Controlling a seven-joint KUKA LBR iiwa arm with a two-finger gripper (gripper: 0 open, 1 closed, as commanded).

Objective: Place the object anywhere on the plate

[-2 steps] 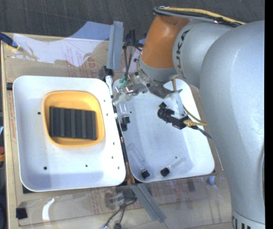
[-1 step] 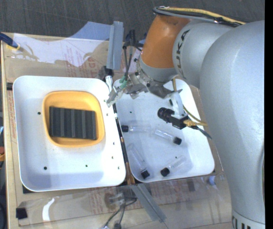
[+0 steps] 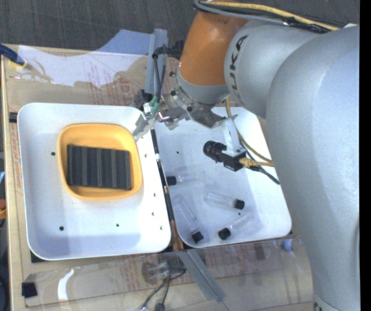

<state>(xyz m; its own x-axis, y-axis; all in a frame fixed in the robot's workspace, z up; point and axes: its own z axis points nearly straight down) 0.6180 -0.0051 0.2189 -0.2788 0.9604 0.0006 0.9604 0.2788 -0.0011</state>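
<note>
Clear tubes (image 3: 221, 201) litter right bin (image 3: 270, 206); plate (image 3: 99, 162) fills left bin (image 3: 36, 225).

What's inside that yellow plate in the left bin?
The yellow plate holds a dark ribbed rectangular insert filling its middle. Whatever lies beneath that insert is covered.

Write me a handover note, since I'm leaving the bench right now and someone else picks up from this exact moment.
Gripper: above the seam between the two bins, near the yellow plate's upper right corner; whether its fingers are open or shut cannot be told, and nothing is visibly held.
Plate: in the left bin, with a dark ribbed insert at its centre.
Objects: clear tubes with black caps lie in the right bin.
Done: no tube seen on the plate.
Left: get one tube onto the plate.
</note>
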